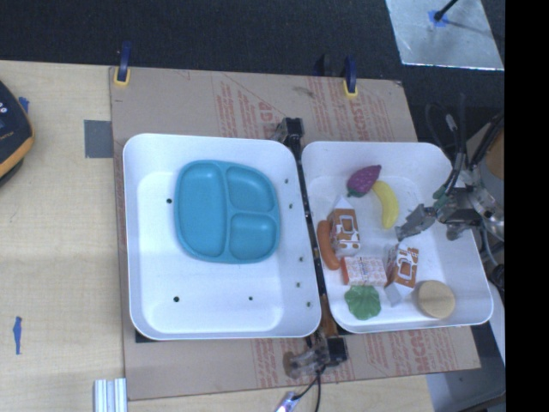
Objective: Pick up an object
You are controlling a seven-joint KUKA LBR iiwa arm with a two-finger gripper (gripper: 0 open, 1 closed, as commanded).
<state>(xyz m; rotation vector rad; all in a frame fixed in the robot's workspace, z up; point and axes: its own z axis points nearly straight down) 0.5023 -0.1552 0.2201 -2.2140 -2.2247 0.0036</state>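
The right bin (429, 154) holds several toy foods: a purple grape bunch (364, 178), a yellow banana (386, 202), an orange sausage (324, 244), a white-and-orange carton (346, 230), a second carton (406, 266), a flat packet (367, 270), a green leafy piece (363, 302) and a tan wooden disc (435, 299). My gripper (427, 228) hangs over the right half of this bin, just right of the banana and above the second carton. Its fingers are spread open with nothing between them.
The left bin (146, 256) carries a blue divided plate (227, 211). Both bins sit on a cardboard sheet (214, 110) clamped to the bench. A yellow-and-black device (10, 140) lies at the far left edge.
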